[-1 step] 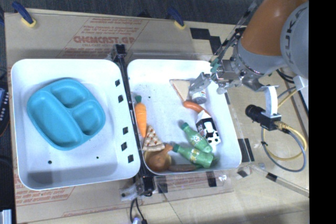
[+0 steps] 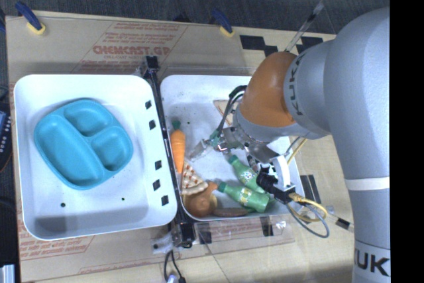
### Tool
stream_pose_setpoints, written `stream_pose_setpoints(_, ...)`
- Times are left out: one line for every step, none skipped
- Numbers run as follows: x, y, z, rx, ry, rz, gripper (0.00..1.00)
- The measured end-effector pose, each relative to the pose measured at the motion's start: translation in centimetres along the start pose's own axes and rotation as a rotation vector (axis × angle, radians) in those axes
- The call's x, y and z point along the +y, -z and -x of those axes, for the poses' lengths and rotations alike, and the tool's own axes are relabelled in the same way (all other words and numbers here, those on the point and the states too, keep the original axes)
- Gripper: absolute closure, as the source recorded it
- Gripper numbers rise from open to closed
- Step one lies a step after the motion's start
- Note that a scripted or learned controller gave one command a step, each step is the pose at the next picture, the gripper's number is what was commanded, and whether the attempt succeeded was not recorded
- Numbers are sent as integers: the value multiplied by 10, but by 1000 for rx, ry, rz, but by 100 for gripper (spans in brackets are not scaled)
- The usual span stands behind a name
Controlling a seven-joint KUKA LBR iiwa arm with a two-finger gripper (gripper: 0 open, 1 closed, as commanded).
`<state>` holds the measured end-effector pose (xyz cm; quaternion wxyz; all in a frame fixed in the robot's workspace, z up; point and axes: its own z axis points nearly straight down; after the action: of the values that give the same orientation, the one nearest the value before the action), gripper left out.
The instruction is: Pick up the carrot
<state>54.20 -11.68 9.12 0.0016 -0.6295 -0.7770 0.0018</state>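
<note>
we see the arm [image 2: 311,89] bent low over the right bin [image 2: 199,93], near the carrot [image 2: 178,148]. we cannot tell its claw's grip.

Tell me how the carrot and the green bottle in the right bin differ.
The carrot is orange and tapered; the green bottle is green with a pale label. The carrot lies lengthwise along the bin's left wall, the bottle crosswise near the front edge. The carrot lies apart from the arm; the bottle sits just below it. Both lie flat in the right bin.
</note>
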Motion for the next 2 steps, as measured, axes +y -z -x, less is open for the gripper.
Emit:
stream_pose_setpoints(44, 3, -7, -7, -213, 2, 0)
stream_pose_setpoints(39, 3, -12, -6, -355, -1, 0)
